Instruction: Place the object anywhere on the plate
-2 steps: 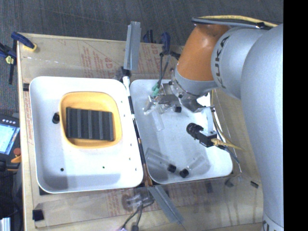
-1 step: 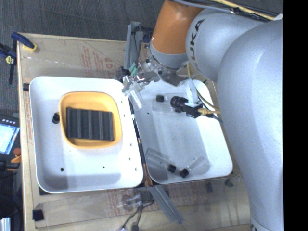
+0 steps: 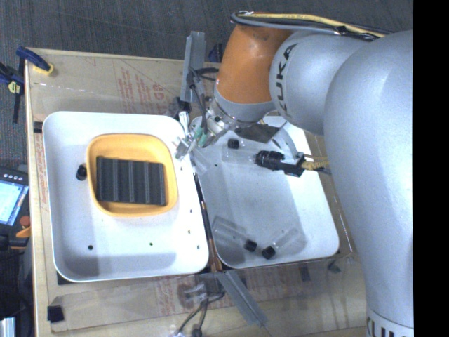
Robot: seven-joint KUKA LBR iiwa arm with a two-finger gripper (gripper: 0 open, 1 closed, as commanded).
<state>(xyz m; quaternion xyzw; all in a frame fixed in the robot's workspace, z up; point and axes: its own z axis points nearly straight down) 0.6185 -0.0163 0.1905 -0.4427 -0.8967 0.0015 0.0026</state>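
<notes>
gripper [image 3: 188, 140] low over the seam between the two bins, at about 9 o'clock from the orange band [image 3: 247, 58] — cannot tell its state, too small and cluttered. yellow plate [image 3: 133, 149] with a dark ridged block [image 3: 131, 181] on it in the left bin [image 3: 105, 258], at 8 o'clock from the gripper. small black object [image 3: 81, 173] just off the plate's 9 o'clock edge. two more dark bits [image 3: 258, 248] near the right bin's [image 3: 309, 216] 6 o'clock wall.

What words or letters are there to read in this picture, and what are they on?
"KUKA": black letters on the grey arm, beside its orange band, partly turned away.
Red printing on the brown board under the bins: too blurred to read.
Screen at the left edge: too small to read.
</notes>
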